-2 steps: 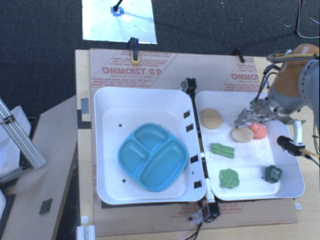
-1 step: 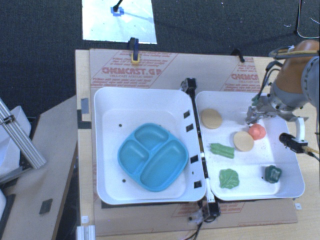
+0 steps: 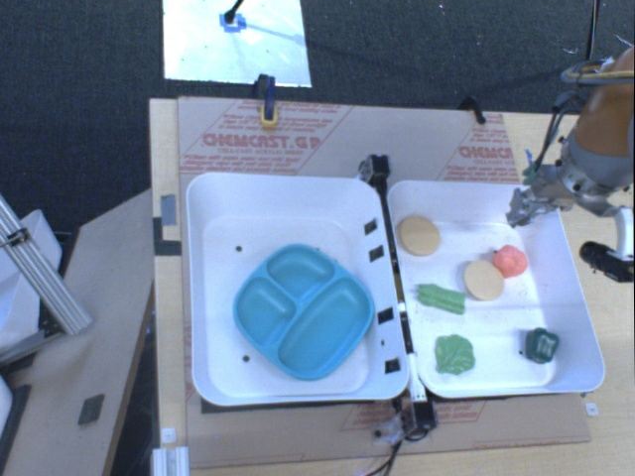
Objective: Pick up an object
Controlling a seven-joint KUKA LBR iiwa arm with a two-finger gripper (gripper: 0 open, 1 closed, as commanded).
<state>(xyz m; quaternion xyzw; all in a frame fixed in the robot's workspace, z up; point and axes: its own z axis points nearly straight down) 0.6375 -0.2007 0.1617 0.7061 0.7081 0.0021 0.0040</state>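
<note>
So the arm (image 3: 595, 127) comes in at the upper right of the frame, and its gripper (image 3: 523, 209) hangs over the top right corner of the right bin (image 3: 571, 296). It's small and blurry there, so I can't tell how the jaws stand, and I see nothing between them.

All the loose stuff sits in that right bin. A tan disc (image 3: 419, 235) lies near the top left of it, close to the divider. A second tan disc (image 3: 484, 280) sits about mid-bin, touching a pink ball (image 3: 511, 260) just up and right of it (that pair is the nearest thing to the gripper, below and a little left of it). A green stick-shaped piece (image 3: 441, 298) lies left of the second disc, a leafy green lump (image 3: 454, 353) sits toward the bottom, and a dark green block (image 3: 542, 344) is in the lower right corner, well apart from the rest.

The left bin (image 3: 213, 226) holds a blue divided plate (image 3: 303, 310), lying flat and tilted diagonally.

Both bins rest on a brown board (image 3: 298, 137) with red print, and a yellow clamp (image 3: 268, 102) grips its top edge
</note>
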